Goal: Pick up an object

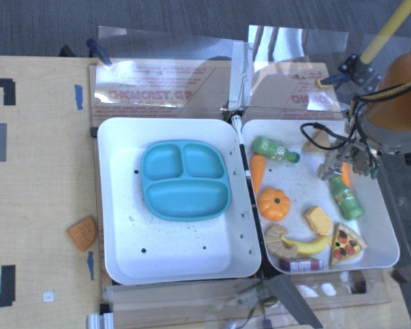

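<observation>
My gripper (pixel 337 168) hangs low over the right side of the right bin (pixel 390 252), under a tangle of black cables. Just below it lies a green toy bottle (pixel 349 203) whose orange end (pixel 345 176) sits right by the gripper; whether they touch is unclear. Further left in that bin are another green bottle (pixel 275 150), a carrot (pixel 257 173) and an orange pumpkin (pixel 274 204). Near the front lie a yellow cracker (pixel 320 220), a banana (pixel 307 244) and a pizza slice (pixel 346 244).
The left bin (pixel 123 252) bears a blue divided plate (pixel 185 180). A tan waffle piece (pixel 83 233) lies on the wooden bench left of the bins. A tan item (pixel 320 140) rests at the right bin's back, partly behind the cables.
</observation>
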Action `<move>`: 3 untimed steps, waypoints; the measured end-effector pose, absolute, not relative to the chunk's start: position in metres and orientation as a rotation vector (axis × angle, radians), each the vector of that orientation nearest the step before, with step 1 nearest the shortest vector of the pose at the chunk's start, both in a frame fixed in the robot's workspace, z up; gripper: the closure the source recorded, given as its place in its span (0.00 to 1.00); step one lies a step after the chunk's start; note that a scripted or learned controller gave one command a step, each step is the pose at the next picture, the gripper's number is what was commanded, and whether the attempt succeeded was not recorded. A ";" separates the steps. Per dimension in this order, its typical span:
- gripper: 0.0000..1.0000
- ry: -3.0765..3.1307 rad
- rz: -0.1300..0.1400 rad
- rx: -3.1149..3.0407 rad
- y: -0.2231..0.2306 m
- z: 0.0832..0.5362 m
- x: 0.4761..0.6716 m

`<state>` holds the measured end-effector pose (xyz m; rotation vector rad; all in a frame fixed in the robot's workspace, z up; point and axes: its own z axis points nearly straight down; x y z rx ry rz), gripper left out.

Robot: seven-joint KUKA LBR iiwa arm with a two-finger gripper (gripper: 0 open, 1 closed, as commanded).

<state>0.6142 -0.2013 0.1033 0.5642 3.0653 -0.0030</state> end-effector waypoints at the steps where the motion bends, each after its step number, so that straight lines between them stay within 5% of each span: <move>1: 0.00 3.067 -0.003 0.564 -0.201 0.102 0.614; 2: 0.00 3.069 0.008 0.633 -0.219 0.089 0.582; 3: 1.00 3.054 0.002 0.629 -0.220 0.103 0.587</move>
